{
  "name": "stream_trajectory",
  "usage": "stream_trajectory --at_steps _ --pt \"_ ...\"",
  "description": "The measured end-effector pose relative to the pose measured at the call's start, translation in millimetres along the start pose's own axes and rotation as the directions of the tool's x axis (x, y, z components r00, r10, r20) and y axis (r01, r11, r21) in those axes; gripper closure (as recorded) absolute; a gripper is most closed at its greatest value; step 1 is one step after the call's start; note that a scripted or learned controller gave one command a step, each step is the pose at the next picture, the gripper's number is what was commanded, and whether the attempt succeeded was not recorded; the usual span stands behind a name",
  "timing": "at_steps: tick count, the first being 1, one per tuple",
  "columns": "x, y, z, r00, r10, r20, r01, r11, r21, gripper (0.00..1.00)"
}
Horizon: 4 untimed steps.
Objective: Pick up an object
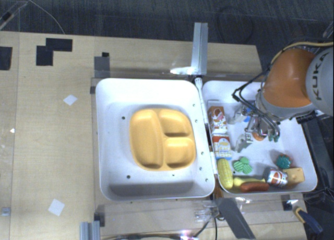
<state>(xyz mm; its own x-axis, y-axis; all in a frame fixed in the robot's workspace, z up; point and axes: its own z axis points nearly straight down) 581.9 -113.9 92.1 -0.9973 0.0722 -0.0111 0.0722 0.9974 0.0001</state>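
The right bin (302,145) holds several small toy foods. A red and white carton (219,132) lies along its left wall. Below it sit a yellow corn cob (224,172), a green piece (241,166), a red sausage (252,184), a can (276,178), a tan block (296,175) and a teal piece (283,161). My gripper (254,135) hangs over the middle of this bin, to the right of the carton and above the green piece. A small orange piece (258,137) shows at the fingertips; whether it is held is unclear.
The left bin (112,129) carries a yellow divided tray (160,138). A metal post (200,48) stands behind the seam between the bins. The arm's orange band (289,80) covers the back right of the right bin. Cables (245,94) loop near the wrist.
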Motion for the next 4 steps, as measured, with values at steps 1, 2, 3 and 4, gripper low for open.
stream_trajectory --at_steps 1,2,3,4 --pt "-4.3 -16.5 -23.6 0.932 0.363 -0.001 -0.363 0.932 0.001 0.0" --pt "-33.1 -42.5 -10.7 0.828 0.56 -0.001 -0.56 0.828 0.002 0.0" --pt "-5.3 -44.9 3.7 0.616 0.788 0.001 -0.788 0.616 0.0 0.0" --pt "9.8 5.0 -8.9 0.357 0.934 0.013 -0.934 0.357 0.001 0.0"
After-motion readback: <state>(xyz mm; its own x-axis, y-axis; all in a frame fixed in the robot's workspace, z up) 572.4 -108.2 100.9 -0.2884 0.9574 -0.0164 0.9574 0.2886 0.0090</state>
